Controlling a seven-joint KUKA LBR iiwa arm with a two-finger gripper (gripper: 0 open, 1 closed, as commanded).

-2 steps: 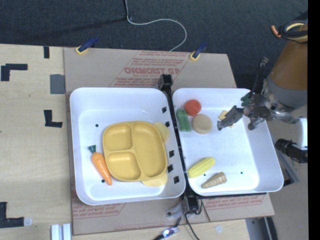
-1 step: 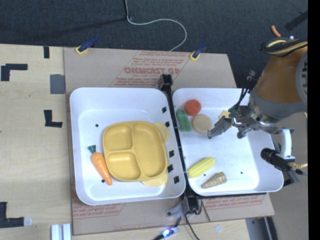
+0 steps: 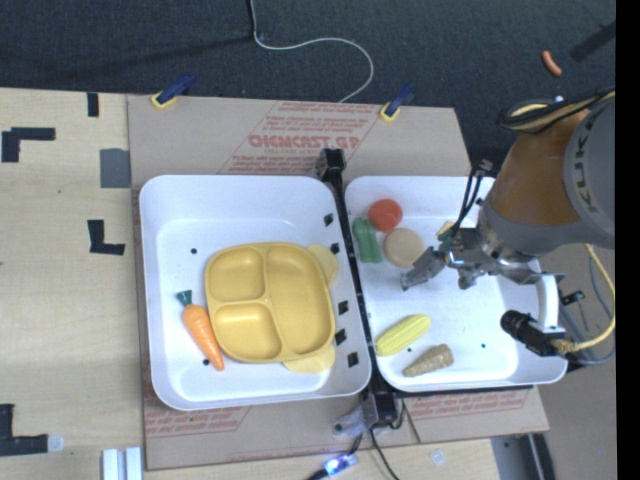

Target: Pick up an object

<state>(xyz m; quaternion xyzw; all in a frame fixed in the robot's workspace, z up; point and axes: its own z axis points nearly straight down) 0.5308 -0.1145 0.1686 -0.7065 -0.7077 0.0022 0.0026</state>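
Observation:
The right bin (image 3: 500, 368) holds a red tomato (image 3: 385, 213), a green vegetable (image 3: 366, 241), a beige round object (image 3: 404, 247), a yellow corn cob (image 3: 402, 334) and a tan cone-shaped piece (image 3: 428, 360). My gripper (image 3: 440, 280) hovers over the middle of this bin, just right of the beige round object. It is open, its fingers are spread and nothing sits between them. One fingertip (image 3: 413, 279) points down-left, close below the beige object.
The left bin (image 3: 160, 208) carries a yellow divided plate (image 3: 270, 301) and an orange carrot (image 3: 202, 333) by its left wall. A black divider (image 3: 345, 258) runs between the bins. The arm's orange band (image 3: 535, 173) looms over the right bin's far right side.

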